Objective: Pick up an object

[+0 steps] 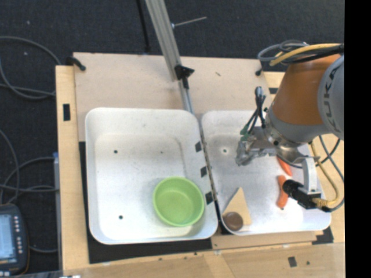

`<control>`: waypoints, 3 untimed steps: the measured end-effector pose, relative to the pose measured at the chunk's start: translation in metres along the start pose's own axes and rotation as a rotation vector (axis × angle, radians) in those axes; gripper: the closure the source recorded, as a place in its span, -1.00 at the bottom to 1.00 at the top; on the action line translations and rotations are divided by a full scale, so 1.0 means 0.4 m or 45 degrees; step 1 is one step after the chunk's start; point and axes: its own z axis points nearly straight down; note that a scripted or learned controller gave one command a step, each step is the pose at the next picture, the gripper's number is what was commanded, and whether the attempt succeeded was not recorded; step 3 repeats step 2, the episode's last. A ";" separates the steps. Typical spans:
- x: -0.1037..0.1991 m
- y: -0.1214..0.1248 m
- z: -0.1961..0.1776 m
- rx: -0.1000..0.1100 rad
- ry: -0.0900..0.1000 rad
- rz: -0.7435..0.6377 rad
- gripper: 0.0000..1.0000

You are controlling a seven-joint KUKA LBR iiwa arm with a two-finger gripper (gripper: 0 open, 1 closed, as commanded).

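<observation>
One tan wedge (238, 205) lies near the gripper (246, 154), whose finger state I cannot tell.

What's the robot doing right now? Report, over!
Gripper low over the right bin, nothing seen between its fingers. Tan cone-shaped piece near the bin's front edge, orange piece beside the arm. Green bowl in the left bin. Path clear.

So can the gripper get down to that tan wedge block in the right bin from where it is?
Probably yes. The gripper hangs over bare bin floor just up from the wedge block, with nothing between them.
</observation>
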 end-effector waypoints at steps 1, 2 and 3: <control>0.125 -0.029 0.006 0.004 -0.001 0.003 1.00; 0.266 -0.032 -0.017 0.002 0.001 0.000 1.00; 0.266 -0.032 -0.017 0.002 0.001 0.000 1.00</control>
